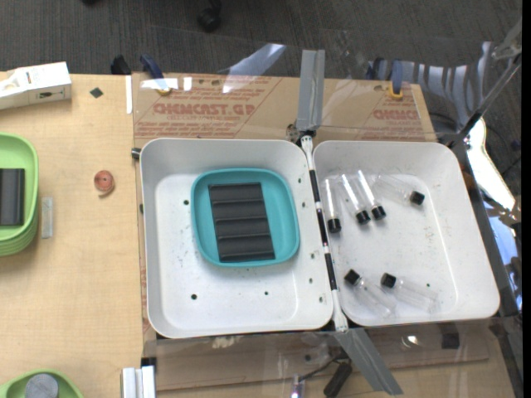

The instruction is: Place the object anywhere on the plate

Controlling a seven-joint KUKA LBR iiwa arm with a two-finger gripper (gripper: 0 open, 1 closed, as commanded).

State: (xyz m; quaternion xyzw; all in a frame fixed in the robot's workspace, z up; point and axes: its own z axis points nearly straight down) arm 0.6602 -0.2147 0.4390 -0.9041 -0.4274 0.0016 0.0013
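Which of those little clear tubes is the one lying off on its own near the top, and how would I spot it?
Start at the right white bin, the one holding the clear vials. Three vials lie side by side near its left wall; look to the right of them. There lies the lone vial, set crosswise with its black cap pointing right, where the three point theirs toward the bin's near edge.

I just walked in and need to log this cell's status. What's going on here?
Nothing is being handled at this moment. Two shallow white bins sit side by side on the bench. The left white bin holds a teal square plate bearing a dark ribbed rectangular insert. The right white bin holds several clear plastic tubes with black caps, scattered loosely. None of the tubes is on the plate yet, so the placing has yet to happen.
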